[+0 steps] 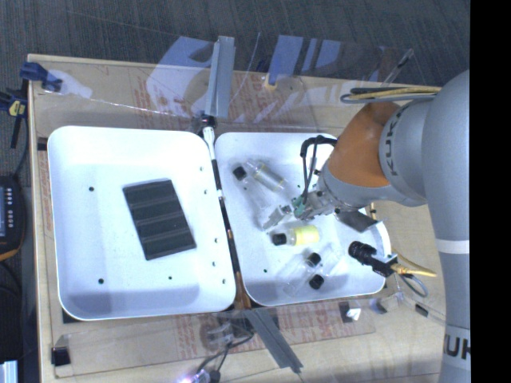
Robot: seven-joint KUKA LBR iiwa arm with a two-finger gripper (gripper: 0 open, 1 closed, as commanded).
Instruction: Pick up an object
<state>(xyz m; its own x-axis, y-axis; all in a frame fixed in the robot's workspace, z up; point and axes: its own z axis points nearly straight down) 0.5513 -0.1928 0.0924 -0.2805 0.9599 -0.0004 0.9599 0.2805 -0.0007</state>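
Over the right bin, just above the pale yellow piece as you look at the view, the gripper hangs low among the clutter. The arm reaches in from the right with its wrist bent down, which I read as an approach for a pick and not a carry. You cannot tell how far the tool is open or whether it has hold of anything, because the wrist and the litter around it hide the tip. Treat the pick as not yet proven.

The yellow piece is your likeliest target. It lies on the bin floor just beside the gripper, and whether the two touch is unclear. Close against the yellow piece, on the side toward the left bin, sits a small black cap. Two more black caps lie near it toward the front of the bench, beside a clear, crumpled-looking piece. Well beyond the yellow piece toward the back rim, you have a clear tube-like item and another small black piece.

The left bin, well apart from the yellow piece, holds a single dark ribbed block lying flat and askew near its middle. With things packed this closely, expect a neighbour to get nudged or caught.
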